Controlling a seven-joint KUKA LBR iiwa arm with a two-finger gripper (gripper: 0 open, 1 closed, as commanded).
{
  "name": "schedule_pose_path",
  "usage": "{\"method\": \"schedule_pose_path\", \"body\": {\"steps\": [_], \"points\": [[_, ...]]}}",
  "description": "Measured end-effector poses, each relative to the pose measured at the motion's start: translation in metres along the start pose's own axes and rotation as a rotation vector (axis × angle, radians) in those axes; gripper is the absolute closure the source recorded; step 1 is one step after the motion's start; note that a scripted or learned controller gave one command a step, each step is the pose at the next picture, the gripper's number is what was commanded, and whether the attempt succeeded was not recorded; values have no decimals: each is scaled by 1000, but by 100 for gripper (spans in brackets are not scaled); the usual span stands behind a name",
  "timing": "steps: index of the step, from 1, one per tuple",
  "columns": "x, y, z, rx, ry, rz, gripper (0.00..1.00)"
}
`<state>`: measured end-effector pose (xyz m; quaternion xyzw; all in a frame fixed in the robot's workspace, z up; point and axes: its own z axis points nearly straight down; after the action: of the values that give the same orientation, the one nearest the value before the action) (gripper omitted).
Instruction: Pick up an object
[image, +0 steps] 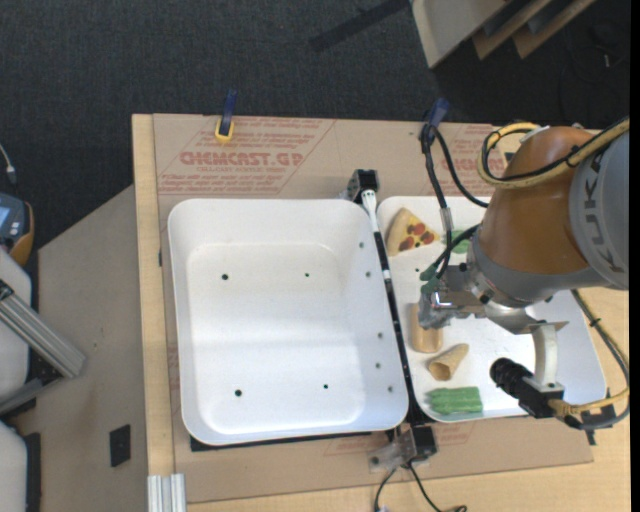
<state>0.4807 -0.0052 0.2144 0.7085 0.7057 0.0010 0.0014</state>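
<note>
My gripper (432, 312) hangs low over the left side of the right bin (487, 347), just above a tan cylinder-like piece (428, 338) that lies against the bin's left wall. The view does not show whether it touches or holds that piece. A small tan cone (450, 362) lies just below and to the right of the piece. At the bin's front edge sits a green block (456, 402). A toy pizza slice (410, 232) rests in the far left corner. The arm's orange and grey body hides much of the bin's middle and right.
The left bin (270, 320) stands beside the right one, their rims meeting under a black strip (385, 280). Both bins rest on a cardboard sheet (250, 150) held by clips at the back. Dark floor lies beyond the bench.
</note>
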Motion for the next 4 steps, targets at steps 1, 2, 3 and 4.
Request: {"method": "schedule_pose_path", "body": {"steps": [1, 2, 3, 4], "points": [[0, 1, -10, -1, 0, 1, 100], [0, 1, -20, -3, 0, 2, 100], [0, 2, -30, -4, 0, 2, 100], [66, 47, -28, 1, 3, -12, 100]]}}
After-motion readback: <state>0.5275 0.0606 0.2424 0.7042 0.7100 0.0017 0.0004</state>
